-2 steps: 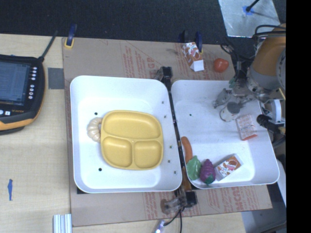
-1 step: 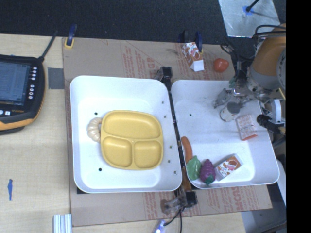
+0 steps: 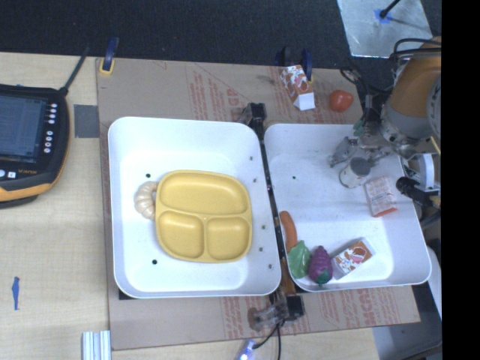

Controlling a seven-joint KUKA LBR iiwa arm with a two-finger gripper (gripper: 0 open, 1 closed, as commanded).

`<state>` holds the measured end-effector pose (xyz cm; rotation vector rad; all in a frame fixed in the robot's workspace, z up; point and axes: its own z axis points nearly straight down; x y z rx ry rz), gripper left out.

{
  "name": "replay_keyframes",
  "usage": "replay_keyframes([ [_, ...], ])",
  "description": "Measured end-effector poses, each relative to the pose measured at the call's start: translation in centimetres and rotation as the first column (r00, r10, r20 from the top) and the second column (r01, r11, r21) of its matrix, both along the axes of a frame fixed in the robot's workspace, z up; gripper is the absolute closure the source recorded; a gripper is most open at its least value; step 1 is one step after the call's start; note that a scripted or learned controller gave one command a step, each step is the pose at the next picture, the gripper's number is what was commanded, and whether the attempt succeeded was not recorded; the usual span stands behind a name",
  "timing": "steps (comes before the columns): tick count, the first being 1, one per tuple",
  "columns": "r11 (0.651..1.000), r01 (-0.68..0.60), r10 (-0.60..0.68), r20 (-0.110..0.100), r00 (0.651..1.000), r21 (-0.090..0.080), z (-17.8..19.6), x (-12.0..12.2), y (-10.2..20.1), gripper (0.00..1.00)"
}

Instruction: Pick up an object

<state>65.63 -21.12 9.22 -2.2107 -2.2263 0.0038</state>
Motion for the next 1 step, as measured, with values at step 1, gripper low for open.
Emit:
replay_keyframes([
  [1,1.0,0.0,0.0,0.0,1.0,0.0,0.0,0.0,0.0,0.0],
])
